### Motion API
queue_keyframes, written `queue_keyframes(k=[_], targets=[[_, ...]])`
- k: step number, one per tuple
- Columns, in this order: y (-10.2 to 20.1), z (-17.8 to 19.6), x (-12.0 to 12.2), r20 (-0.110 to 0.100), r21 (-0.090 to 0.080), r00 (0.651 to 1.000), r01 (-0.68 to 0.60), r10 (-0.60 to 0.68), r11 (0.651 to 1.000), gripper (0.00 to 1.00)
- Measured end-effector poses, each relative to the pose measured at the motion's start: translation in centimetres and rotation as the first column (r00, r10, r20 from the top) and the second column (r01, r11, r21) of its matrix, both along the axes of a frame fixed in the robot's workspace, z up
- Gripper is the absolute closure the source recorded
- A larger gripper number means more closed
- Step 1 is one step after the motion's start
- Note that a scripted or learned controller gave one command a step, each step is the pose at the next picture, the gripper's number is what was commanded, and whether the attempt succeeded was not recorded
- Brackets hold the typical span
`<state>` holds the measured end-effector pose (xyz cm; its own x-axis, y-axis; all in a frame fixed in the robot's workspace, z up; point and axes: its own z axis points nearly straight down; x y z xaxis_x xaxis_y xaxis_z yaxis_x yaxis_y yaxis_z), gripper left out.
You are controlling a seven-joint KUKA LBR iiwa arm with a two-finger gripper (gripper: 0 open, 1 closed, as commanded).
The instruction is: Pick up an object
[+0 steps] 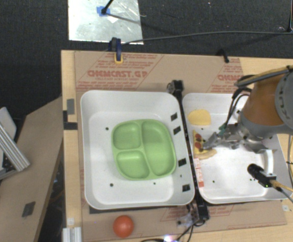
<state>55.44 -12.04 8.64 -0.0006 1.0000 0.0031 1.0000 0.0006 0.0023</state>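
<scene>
The gripper [210, 141] sits low in the right bin [227, 188], too blurred to tell if it's clenched, its tip touching a pale, red-speckled flat object [202, 149]. A round yellow piece [200, 117] lies just behind. The left bin [98, 185] holds a glossy green divided tray [143, 148]. The tabletop [136, 69] sheet reads "CHEMCAST GP".
</scene>
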Motion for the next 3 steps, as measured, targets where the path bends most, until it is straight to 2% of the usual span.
queue_keyframes(k=[1, 2, 3], targets=[[0.1, 1.5, 0.4, 0.011, 0.001, 1.0, -0.002, 0.002, 1.0, 1.0], [-0.1, 7.9, 0.2, 0.005, -0.005, 1.0, -0.003, 0.003, 1.0, 1.0], [-0.1, 12.3, 0.8, 0.003, -0.004, 1.0, -0.004, 0.004, 1.0, 1.0]])
